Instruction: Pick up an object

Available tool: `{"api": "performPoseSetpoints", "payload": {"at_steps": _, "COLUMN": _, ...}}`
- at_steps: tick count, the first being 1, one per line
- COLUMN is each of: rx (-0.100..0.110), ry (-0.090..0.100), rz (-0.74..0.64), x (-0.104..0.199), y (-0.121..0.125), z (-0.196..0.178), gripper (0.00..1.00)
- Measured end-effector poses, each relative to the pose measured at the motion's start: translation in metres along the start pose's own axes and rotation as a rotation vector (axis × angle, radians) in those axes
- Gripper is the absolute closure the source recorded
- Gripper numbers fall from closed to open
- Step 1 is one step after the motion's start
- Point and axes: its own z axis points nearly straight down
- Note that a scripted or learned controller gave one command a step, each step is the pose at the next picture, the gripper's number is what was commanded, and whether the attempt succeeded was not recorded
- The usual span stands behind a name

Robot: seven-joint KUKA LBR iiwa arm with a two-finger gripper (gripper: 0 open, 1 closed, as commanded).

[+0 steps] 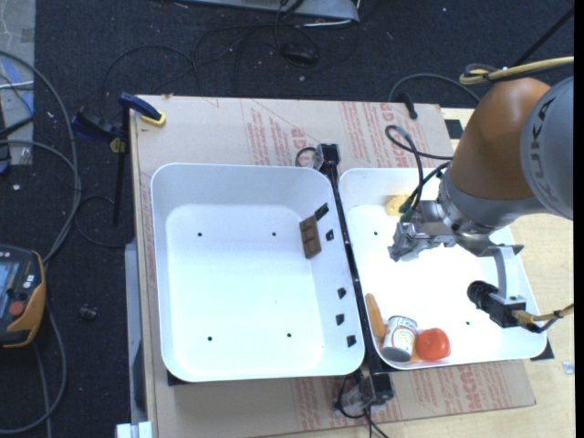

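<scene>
Orange-banded arm fills the right, gripper [412, 242] hovering over right bin [456, 286]; can't tell whether the claw is open, nothing visibly held. Approach step, I'd say. Can [399, 336], tomato [433, 344] and carrot [374, 316] sit in the near corner; next move needs descent onto one. Brown block [311, 236] in left bin [182, 272]. Cardboard-topped bench [265, 121], cables on dark floor

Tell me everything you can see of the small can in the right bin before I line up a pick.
The small can lies on its side in the right bin, in its near corner by the divider between the bins. It looks metallic, silvery-white with a pale label and a round end facing up toward the camera. An orange carrot-like stick rests against its left side, and a red tomato-like ball sits at its right, touching or nearly so. The gripper hangs farther up the bin, apart from it.
</scene>
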Motion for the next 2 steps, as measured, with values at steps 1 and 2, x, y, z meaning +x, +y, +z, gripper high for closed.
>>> {"api": "performPoseSetpoints", "payload": {"at_steps": 1, "rx": 0.002, "ry": 0.0, "rz": 0.0, "x": 0.051, "y": 0.002, "z": 0.006, "gripper": 1.0}}
{"api": "performPoseSetpoints", "payload": {"at_steps": 2, "rx": 0.001, "ry": 0.0, "rz": 0.0, "x": 0.104, "y": 0.006, "z": 0.009, "gripper": 1.0}}
